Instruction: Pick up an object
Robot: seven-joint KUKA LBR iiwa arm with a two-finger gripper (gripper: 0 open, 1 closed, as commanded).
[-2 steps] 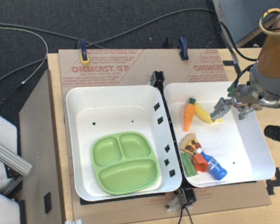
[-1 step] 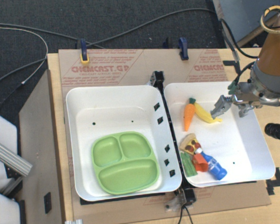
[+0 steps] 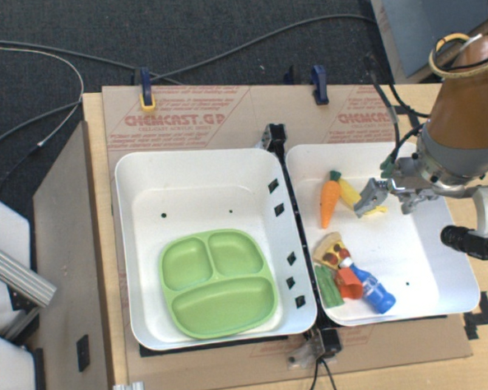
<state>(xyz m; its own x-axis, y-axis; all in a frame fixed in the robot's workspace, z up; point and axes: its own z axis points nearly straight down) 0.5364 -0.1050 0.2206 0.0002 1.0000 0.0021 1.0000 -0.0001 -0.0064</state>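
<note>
We are looking at the left white plastic bin (image 3: pixel 139 238) first, where a light green plastic tray with three sections (image 3: pixel 219 282) is lying flat at the lower middle. In the right white plastic bin (image 3: pixel 448 289), an orange toy carrot with a green top (image 3: pixel 329 200) is leaning near the divider. Below it, a toy pizza slice (image 3: pixel 330 251), a small red block (image 3: pixel 348 282) and a blue plastic bottle (image 3: pixel 375 293) are crowding together. Our gripper (image 3: pixel 392 196) is hovering at the right, jaws spread, holding nothing, just beside a small yellow toy (image 3: pixel 351 194) we may be grabbing.
</note>
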